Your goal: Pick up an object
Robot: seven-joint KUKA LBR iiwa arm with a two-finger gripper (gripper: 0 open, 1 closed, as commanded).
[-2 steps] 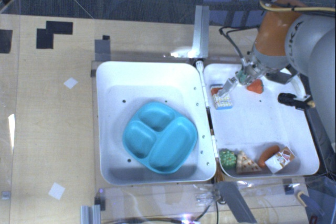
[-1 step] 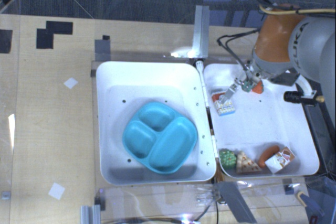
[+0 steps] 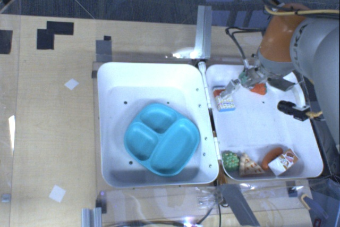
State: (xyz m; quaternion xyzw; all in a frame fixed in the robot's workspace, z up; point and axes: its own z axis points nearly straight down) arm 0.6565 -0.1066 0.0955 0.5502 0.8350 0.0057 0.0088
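Note:
My gripper (image 3: 229,91) hangs over the upper left part of the right bin (image 3: 265,125), reaching in from the grey arm with the orange band (image 3: 277,40). Its tip is right above a small red, white and blue box (image 3: 225,101) that lies by the bin's left wall; whether they touch is unclear. A small orange-red item (image 3: 259,89) lies just right of the gripper. Along the bin's front edge lie a green item (image 3: 230,159), a tan wedge (image 3: 247,165), a brown sausage-like piece (image 3: 271,156) and a white carton (image 3: 283,163).
The left bin (image 3: 117,87) holds a blue divided plate (image 3: 162,139). A metal post (image 3: 204,29) rises behind the seam between the bins. A black fitting (image 3: 294,109) on the arm overhangs the right bin's right side. Cables (image 3: 239,40) loop behind the wrist.

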